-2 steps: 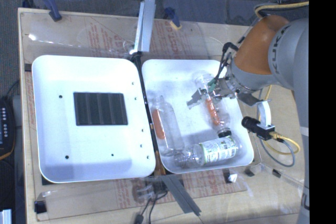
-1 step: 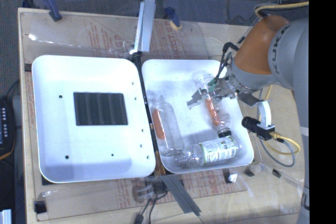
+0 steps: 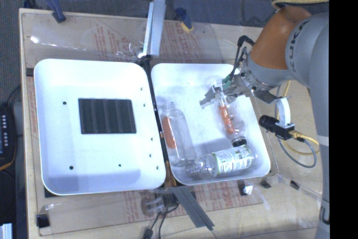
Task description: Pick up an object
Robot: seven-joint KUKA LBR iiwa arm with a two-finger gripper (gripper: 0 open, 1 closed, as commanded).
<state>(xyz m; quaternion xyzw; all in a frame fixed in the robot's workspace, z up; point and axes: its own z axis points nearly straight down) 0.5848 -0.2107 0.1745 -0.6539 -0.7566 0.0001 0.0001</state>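
The arm [image 3: 291,47], grey with an orange band, reached in from the right over the right bin [image 3: 190,76]. Its hand [image 3: 219,92] hung low in the upper right part of that bin, just above the top end of a clear plastic bottle with an orange label [image 3: 228,119] that lay lengthwise down the bin's right side. Whether the hand was open or closed could not be told, since its tip blurred into the bottle's clear plastic, and no object showed plainly between its fingers.

Two more bottles lay in the same bin: a clear one with an orange strip [image 3: 174,134] along the left wall, and a clear one with a white printed label and a dark cap [image 3: 228,160] lying across the bottom edge. The left bin [image 3: 56,81] held a flat dark ribbed rectangle [image 3: 107,116] near its middle. Both bins sat side by side on the tabletop [image 3: 84,31], which was covered with clear sheeting.
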